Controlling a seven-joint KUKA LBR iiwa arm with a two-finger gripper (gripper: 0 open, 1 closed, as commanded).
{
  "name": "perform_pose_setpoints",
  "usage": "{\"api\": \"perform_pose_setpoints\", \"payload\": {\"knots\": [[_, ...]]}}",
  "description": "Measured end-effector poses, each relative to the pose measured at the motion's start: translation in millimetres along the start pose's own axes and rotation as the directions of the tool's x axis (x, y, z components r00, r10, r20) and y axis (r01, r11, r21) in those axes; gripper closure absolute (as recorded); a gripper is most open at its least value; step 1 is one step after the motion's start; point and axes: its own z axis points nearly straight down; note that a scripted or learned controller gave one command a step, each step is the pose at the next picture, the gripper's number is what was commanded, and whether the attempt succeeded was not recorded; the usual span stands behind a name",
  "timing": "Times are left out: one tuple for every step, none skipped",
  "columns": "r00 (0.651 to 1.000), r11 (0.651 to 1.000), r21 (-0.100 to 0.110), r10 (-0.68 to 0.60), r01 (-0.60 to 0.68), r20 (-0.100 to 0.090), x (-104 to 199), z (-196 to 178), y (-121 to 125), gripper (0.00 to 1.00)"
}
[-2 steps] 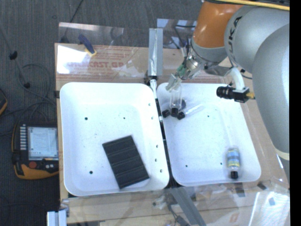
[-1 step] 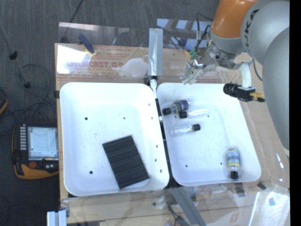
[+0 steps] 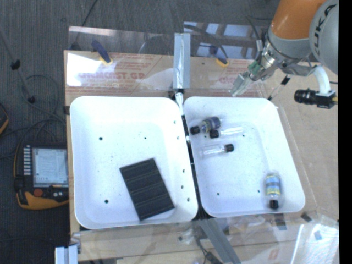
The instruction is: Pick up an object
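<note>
Partly blurred gripper (image 3: 243, 85), arm (image 3: 308, 21) cut off

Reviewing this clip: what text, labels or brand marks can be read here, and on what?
"KU", partial and cut by the frame edge, on the grey arm.
Reddish print on the clear panel behind the left bin: too blurred to read.
Pendant screen left of the bench: too small.
Bottle label: too small.
</note>
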Motion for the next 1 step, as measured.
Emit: {"api": "perform_pose_setpoints", "payload": {"knots": [[1.000,1.000,0.001,-0.006,0.006,-0.003,55.4,31.9,29.4,1.00]]}}
